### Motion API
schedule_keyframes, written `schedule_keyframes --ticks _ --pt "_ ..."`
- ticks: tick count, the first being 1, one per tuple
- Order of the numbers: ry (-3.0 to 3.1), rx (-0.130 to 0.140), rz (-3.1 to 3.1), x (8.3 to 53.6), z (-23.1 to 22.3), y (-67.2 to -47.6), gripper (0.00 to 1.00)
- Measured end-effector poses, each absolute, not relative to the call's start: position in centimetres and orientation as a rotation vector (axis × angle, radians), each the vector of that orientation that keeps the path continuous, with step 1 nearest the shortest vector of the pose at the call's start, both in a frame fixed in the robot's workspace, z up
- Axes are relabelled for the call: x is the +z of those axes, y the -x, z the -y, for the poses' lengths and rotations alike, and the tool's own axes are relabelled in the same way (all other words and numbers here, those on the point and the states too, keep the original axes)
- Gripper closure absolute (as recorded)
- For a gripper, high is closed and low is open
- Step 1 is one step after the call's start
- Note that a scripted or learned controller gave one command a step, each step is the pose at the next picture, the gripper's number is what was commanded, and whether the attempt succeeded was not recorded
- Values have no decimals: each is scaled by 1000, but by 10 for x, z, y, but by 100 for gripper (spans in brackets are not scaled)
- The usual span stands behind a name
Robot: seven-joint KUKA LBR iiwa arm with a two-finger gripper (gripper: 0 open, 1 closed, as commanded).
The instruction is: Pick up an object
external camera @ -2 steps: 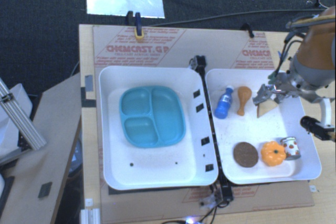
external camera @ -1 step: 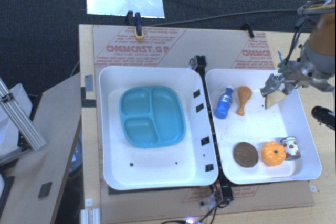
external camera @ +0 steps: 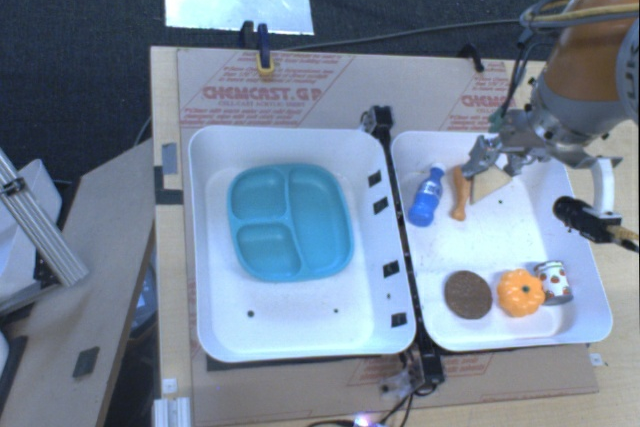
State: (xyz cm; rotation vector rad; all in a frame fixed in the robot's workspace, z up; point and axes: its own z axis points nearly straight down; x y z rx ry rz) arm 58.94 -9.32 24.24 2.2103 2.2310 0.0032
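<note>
Camera view
Arm: enters from the upper right of the frame, the orange band above the wrist, reaching down into the right bin (external camera: 590,315).
Gripper (external camera: 490,160): low over the upper part of the right bin, right of centre in the frame; whether it is wide, narrow or holding anything cannot be told at this size.
Likely target: a tan wedge-shaped piece (external camera: 488,185) directly under the gripper, with an orange stick-like object (external camera: 459,194) just beside it to the left.
Handling, wedge: looks like a small, light, stiff toy piece; its sloped faces may let it slip, so a pinch across the flat sides seems safest.
Handling, stick: thin and light, best taken across its narrow middle.
Blue bottle (external camera: 426,196): lies tilted near the left wall of the right bin, just left of the stick; smooth and round, likely to roll.
Lower right bin: a brown disc (external camera: 467,295), an orange pumpkin (external camera: 520,292) and a small patterned can (external camera: 553,281) in a row, well apart from the gripper.
Left bin (external camera: 215,315): holds a teal divided tray (external camera: 290,221), centre left of the frame.
</note>
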Motion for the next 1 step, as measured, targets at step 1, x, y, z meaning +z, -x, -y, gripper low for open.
schedule_keyframes --ticks 1 --pt "-2211 3 -2232 249 38 -584 100"
